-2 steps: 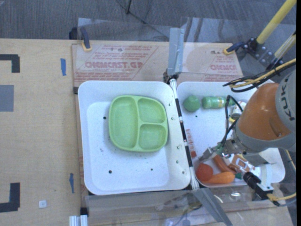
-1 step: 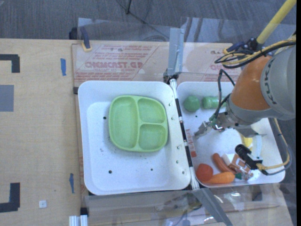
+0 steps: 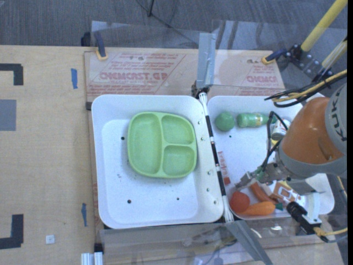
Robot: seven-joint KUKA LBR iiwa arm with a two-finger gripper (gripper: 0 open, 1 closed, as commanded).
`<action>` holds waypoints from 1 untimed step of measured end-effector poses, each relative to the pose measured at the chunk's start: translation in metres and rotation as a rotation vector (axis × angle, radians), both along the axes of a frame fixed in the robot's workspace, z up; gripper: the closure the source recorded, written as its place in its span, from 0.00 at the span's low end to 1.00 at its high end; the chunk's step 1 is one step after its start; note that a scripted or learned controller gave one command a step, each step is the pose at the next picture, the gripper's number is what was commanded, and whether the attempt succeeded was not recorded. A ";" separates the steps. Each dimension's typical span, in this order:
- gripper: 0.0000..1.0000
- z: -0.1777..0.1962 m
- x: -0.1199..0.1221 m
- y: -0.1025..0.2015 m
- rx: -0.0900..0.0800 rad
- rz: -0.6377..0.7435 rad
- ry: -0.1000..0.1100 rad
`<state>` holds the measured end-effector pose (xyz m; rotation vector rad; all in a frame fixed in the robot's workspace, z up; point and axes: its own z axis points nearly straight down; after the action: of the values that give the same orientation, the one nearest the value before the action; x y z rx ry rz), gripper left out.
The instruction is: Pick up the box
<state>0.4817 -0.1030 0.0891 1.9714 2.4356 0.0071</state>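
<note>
1. We are hanging low over the near end of the right bin [image 3: 242, 148], with the claw [image 3: 263, 176] tucked under the grey wrist and orange band of the arm [image 3: 311, 139]; we cannot tell how the claw is set, since the wrist is hiding it.
2. We are taking the box [image 3: 284, 193] to be the small white and orange carton lying just beside the claw, on its near right side, partly under the wrist. That reading is a judgement, as much of it is being covered.
3. Crowding the same corner, a red round fruit [image 3: 239, 201] and an orange carrot-like piece [image 3: 259, 208] are lying just in front of the claw, toward the bin's near wall.
4. Farther off, beyond the claw, a green ball [image 3: 224, 121] and a green can [image 3: 250, 119] are resting at the bin's far end; the left bin [image 3: 110, 164] is carrying a green divided plate [image 3: 162, 144].
5. We are judging the step as the approach to the grasp: nothing is visibly pinched yet.
6. The next move is calling for centring on the box alone, clear of the fruit, before closing and lifting.
</note>
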 end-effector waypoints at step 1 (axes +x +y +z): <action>0.00 0.000 0.000 0.002 -0.005 0.090 0.000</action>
<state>0.4816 -0.1005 0.0890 1.8584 2.5190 0.0022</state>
